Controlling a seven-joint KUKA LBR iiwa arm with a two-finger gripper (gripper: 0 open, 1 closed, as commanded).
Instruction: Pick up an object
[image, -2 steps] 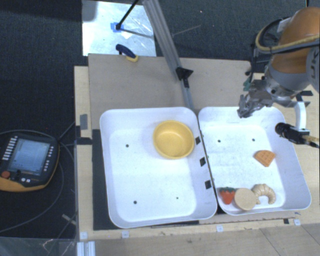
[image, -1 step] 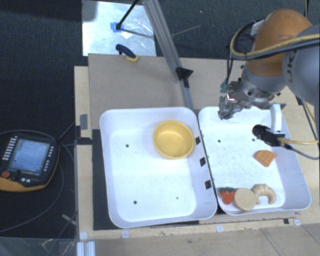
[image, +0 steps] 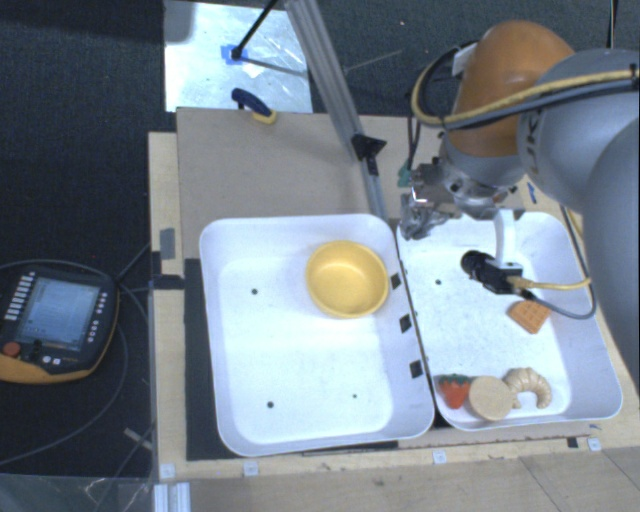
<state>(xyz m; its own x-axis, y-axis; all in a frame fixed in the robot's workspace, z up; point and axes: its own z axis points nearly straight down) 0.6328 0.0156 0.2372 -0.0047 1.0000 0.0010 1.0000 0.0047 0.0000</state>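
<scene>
The right bin holds an orange cracker-like piece at mid right. Along its near edge lie a red strawberry toy, a round tan disc and a pale croissant-shaped piece. In the left bin a yellow bowl stands upright near the far right. My gripper hangs over the far left corner of the right bin, close to the divide between the bins and apart from all of these objects. Nothing shows in it.
A white stem with a black end and a yellow cable hangs under my wrist over the right bin. A slanted metal pole crosses behind the bins. A teach pendant lies on the floor at left.
</scene>
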